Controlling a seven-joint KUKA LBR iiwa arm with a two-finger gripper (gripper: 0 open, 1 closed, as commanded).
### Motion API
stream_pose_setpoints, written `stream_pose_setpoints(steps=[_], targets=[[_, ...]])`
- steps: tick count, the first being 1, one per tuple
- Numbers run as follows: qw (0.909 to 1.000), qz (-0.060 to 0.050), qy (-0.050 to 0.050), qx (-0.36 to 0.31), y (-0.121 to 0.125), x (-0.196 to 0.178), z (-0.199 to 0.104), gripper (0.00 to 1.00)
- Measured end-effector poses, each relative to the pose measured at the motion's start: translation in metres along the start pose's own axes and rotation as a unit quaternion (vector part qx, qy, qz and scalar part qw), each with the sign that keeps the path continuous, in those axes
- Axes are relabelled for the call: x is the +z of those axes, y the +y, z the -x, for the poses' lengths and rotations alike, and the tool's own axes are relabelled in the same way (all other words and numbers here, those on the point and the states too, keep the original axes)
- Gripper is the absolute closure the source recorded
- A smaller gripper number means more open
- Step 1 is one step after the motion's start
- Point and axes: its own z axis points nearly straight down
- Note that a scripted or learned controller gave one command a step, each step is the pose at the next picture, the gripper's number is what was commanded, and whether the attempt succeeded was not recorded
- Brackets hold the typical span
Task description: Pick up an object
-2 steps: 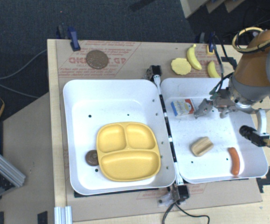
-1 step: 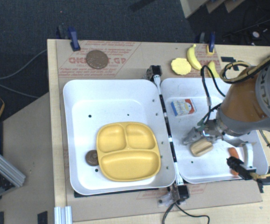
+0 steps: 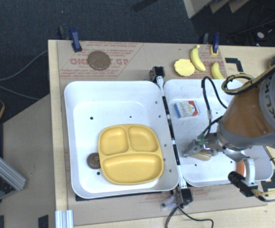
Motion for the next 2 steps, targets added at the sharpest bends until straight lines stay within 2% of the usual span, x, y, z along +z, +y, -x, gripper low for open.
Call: stream_pose_setpoints(steps=[1, 2], targets=[[1.0000, 0.004, -0.004, 0.002, 0.0124, -0.0010, 0.0670, 0.00], [1.0000, 0.005, -0.003, 0.000, 0.0129, -0.0108, 0.0624, 1.00]])
